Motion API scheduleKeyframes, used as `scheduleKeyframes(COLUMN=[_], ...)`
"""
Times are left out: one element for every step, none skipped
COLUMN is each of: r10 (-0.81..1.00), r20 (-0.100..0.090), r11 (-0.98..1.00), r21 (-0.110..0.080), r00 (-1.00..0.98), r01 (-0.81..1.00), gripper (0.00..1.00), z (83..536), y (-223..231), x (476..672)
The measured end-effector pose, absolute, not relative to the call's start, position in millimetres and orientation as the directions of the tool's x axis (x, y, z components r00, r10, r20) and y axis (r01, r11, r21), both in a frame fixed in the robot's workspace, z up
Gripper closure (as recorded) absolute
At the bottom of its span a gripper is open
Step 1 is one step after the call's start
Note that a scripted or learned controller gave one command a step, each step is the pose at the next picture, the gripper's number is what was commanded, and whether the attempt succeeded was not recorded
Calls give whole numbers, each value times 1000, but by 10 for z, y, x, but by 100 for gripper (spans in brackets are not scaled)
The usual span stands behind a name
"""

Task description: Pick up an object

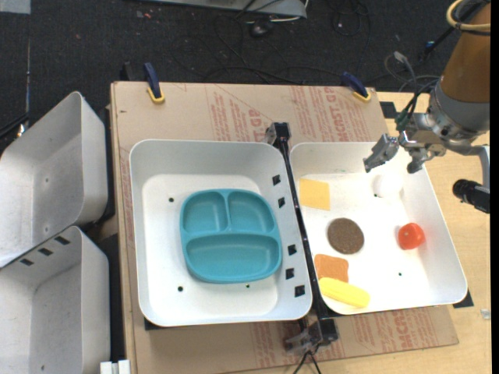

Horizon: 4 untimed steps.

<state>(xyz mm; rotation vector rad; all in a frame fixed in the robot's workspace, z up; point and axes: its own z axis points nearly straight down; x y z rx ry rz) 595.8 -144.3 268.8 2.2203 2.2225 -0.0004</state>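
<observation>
**Fingers being held wide above the right bin**

The gripper (398,153) is being held over the far side of the right bin (440,267), with its fingers spread wide and nothing between them. The things to pick are lying in that bin: a yellow cheese slice (315,194), a brown round cookie (345,235), a red tomato (411,236), an orange piece (331,267) and a yellow banana (345,293). One thing is best being chosen that is lying apart, like the tomato, and the fingers are best being lowered straight down on both sides of it.

The arm is being cut off at the edge. A small white thing (385,184) under the gripper is hard to tell from the white floor. The blue divided plate (231,235) is sitting alone in the left bin (156,287).
</observation>
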Motion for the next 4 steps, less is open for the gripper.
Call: scheduleKeyframes(r10=[1000,1000,1000,1000], r20=[0,1,0,-1], r11=[-1,-1,-2,-1], r21=[-3,-5,-4,2], r00=[1,1,2,1], r01=[1000,1000,1000,1000], gripper=[0,0,0,100], z=[2261,1779,1330,1463], y=[-1445,-1369,-1400,-1401], x=[5948,5888,5923,5936])
